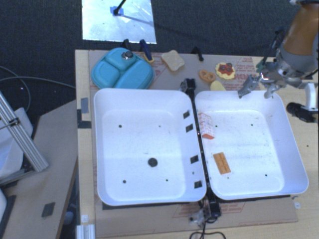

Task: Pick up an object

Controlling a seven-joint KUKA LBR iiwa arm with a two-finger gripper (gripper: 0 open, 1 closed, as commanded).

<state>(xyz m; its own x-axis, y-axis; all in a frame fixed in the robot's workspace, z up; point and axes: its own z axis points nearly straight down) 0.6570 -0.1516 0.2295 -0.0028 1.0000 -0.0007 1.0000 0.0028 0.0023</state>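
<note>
The arm enters at the upper right of the frame, its gripper hanging over the far right corner of the right bin. The two fingers stand spread apart, with nothing between them.

Inside the right bin, a white and red packet lies against the left wall, and an orange block lies lower down, toward the middle of the frame; both are well apart from the gripper. The left bin holds a small dark disc in its lower half.

On the bench behind the bins, from left to right: a blue divided tray touching the left bin's far rim, a toast-shaped piece, an orange pretzel-like piece, a yellow piece with red on top, and a pale yellow piece just beside the right bin's far rim.

At the upper left of the frame, a shiny sheet lies on the dark floor.
</note>
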